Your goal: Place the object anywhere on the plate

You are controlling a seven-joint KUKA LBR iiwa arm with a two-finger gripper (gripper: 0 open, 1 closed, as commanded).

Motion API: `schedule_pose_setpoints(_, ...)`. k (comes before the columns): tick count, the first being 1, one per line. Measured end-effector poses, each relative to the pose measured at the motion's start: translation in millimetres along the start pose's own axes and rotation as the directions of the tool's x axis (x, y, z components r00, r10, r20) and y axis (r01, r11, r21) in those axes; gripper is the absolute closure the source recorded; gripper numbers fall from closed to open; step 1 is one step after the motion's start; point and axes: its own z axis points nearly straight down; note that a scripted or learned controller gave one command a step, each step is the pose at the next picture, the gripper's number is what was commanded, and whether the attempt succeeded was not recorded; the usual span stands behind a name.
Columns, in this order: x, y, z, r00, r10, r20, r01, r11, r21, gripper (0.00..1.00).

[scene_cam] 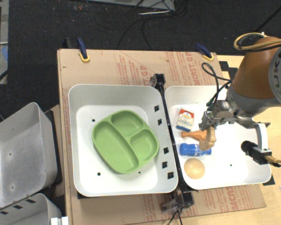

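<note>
A green plate with three compartments lies in the left bin. In the right bin lie an orange carrot-shaped piece, a small white, red and blue carton, a blue object and a tan ball. My gripper hangs low over the right end of the orange piece, just above the blue object. The arm's wrist hides how the gripper meets the orange piece.
The divider between the two bins runs just left of the objects. A black cable loops above the arm's wrist. A grey-white container stands off the bench at the left.
</note>
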Motion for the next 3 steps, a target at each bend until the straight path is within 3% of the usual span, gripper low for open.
schedule_pose_setpoints(3,136.4,73.5,7.6,1.000,-0.001,-0.001,0.001,1.000,0.000,1.00)
